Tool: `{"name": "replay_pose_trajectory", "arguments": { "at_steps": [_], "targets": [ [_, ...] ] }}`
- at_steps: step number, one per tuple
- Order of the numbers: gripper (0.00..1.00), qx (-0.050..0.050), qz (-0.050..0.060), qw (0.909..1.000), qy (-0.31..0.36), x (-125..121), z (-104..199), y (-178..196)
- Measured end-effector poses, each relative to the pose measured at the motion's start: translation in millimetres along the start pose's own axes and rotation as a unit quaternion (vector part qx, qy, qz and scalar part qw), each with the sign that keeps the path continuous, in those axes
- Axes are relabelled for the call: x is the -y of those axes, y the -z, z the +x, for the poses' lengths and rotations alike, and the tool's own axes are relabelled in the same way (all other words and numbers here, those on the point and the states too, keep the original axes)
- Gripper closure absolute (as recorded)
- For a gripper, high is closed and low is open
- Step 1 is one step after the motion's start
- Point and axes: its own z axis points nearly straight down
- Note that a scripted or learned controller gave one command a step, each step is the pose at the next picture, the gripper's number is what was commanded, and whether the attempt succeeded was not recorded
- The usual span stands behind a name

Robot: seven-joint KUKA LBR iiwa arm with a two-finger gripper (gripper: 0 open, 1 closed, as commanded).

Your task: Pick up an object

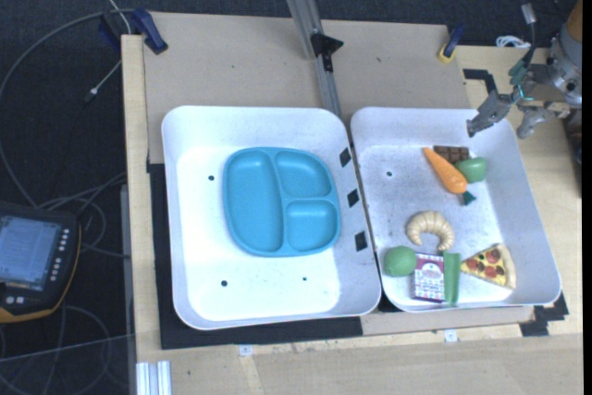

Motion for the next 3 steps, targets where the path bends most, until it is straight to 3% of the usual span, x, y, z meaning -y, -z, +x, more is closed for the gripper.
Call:
{"name": "replay_pose_trajectory", "arguments": {
  "at_steps": [1,3],
  "targets": [
    [0.0,0.0,0.0,1.0,0.0,0.0,0.0,0.0],
    [0.0,-0.001,0.002,1.0,0.0,-2.3,5.7,-105.3]
  ]
}}
